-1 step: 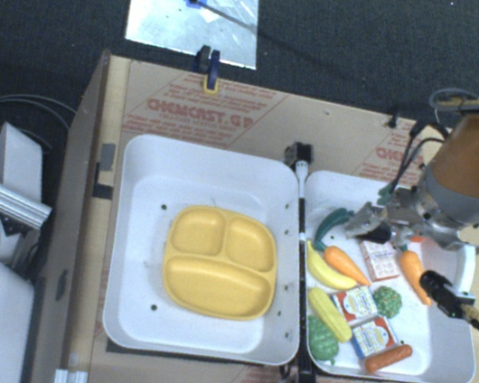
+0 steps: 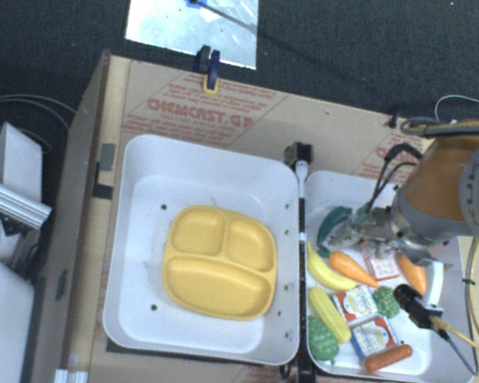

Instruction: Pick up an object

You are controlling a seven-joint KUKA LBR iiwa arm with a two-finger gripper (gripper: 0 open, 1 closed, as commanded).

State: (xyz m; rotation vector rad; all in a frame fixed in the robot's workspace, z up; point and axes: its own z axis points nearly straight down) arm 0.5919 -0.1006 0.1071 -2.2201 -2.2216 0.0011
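1. The gripper (image 2: 371, 226) hangs low over the back of the right bin (image 2: 441, 373), just behind the carrot (image 2: 354, 268); I cannot tell its opening or whether it has hold of anything
2. The carrot, a banana (image 2: 325, 270) just left of it, and toy food in front crowd together, probably dumped as loose pick candidates
3. Left of the carrot, the left bin (image 2: 134, 241) holds a yellow tray (image 2: 220, 261), likely a drop spot
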